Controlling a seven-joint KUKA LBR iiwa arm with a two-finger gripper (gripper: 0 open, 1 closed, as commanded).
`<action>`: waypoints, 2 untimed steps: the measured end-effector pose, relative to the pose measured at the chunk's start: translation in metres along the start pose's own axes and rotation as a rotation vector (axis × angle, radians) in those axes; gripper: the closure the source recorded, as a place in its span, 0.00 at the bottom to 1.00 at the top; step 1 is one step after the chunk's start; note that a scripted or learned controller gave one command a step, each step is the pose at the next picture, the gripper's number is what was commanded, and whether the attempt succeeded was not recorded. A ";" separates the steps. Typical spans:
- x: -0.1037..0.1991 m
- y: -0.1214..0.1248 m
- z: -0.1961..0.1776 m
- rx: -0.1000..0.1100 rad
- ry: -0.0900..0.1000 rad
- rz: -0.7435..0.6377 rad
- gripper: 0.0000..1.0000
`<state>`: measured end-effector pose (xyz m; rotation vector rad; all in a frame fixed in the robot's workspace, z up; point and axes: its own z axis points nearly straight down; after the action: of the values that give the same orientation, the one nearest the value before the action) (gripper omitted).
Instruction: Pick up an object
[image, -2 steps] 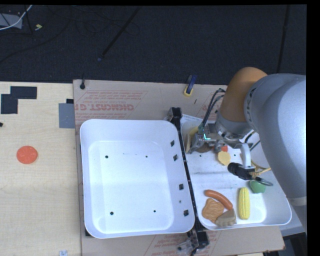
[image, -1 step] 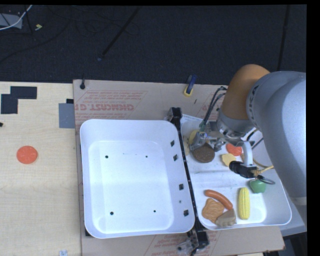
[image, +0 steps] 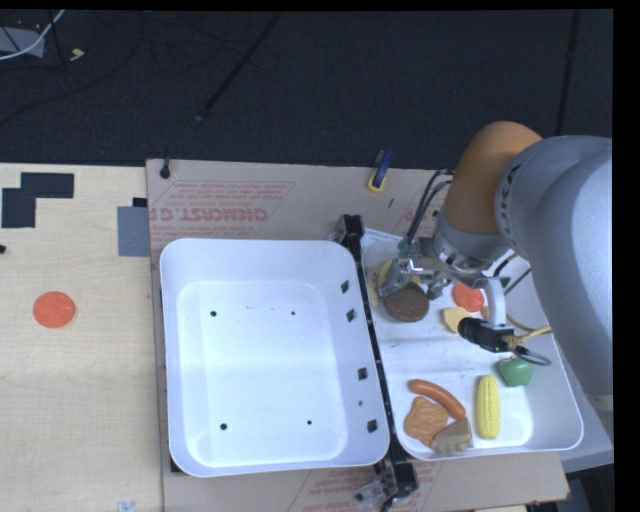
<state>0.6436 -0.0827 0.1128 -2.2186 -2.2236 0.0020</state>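
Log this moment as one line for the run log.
arm: over right bin | claw: low above brown round object | nothing seen held | corn, sausage untouched | left bin

The pale wooden bench (image: 70, 380) carries a cardboard sheet (image: 250, 200) on which two white bins sit side by side, left bin (image: 185, 350) and right bin (image: 555, 425).

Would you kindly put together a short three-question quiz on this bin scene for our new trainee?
1. True or false: the corn cob lies in the left bin.
2. Which item is the tool directly above: A) brown disc, B) sausage, C) green piece?
3. Fill in: the arm reaches in from the view's ____.

Key: 1 false; 2 A; 3 right.
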 end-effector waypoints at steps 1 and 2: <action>-0.004 0.000 -0.013 0.000 0.001 0.001 1.00; -0.004 -0.011 0.005 0.003 0.001 0.002 1.00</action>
<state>0.6329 -0.0868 0.1082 -2.2192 -2.2191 0.0043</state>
